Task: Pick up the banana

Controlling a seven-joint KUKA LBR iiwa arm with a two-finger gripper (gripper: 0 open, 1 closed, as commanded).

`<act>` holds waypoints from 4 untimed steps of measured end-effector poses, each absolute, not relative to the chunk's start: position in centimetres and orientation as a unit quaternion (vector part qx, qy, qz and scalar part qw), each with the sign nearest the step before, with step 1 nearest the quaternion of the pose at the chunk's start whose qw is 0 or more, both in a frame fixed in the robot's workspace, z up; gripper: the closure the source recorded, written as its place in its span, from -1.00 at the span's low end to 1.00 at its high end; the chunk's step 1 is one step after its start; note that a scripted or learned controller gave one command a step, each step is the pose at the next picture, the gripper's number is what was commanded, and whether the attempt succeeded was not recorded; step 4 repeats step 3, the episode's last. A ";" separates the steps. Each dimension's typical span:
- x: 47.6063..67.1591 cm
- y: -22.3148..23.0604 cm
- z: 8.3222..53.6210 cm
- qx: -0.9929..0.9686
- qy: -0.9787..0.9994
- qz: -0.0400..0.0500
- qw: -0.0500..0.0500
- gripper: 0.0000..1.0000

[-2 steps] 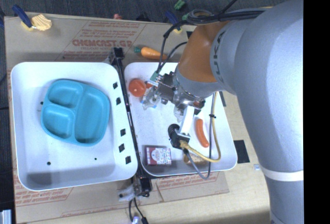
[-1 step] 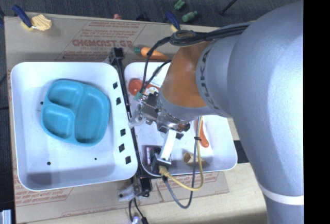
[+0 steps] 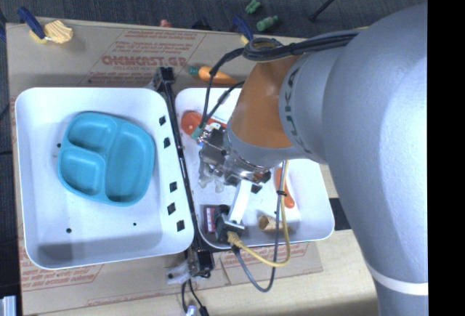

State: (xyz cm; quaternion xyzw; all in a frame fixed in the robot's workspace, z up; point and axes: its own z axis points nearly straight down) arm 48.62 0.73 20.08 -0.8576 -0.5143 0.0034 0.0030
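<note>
The grey arm (image 3: 363, 111), with its orange band (image 3: 265, 107) above the wrist, reached in from the right and covered most of the right bin (image 3: 314, 224). Its gripper (image 3: 216, 175) hung low over the left half of that bin, close to the wall shared by the 2 bins. Whether the gripper was wide, narrow or holding anything could not be told, since the wrist and its cables hid the tip.

The banana could not be picked out with certainty among the things partly hidden around the gripper. A small orange-red thing (image 3: 190, 120) lay in the right bin's far left corner, just beside the wrist. A dark packet (image 3: 211, 217) lay near the bin's near left corner, below the gripper. An orange stick-like thing (image 3: 288, 195) and a small brown thing (image 3: 267, 221) lay to the gripper's right, near the bin's front wall. A yellow cable (image 3: 263, 259) looped over that front wall.

The left bin (image 3: 33, 162) held 1 blue divided plate (image 3: 107, 158), lying flat, well apart from the gripper. An orange carrot-like thing (image 3: 215, 75) lay on the cardboard behind the right bin.
</note>
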 end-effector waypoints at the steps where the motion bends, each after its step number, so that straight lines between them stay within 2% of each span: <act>1: 47.5 8.8 19.1 -0.831 -0.556 0.003 0.002 1.00; 4: 47.6 8.9 21.1 -0.828 -0.561 0.005 0.004 1.00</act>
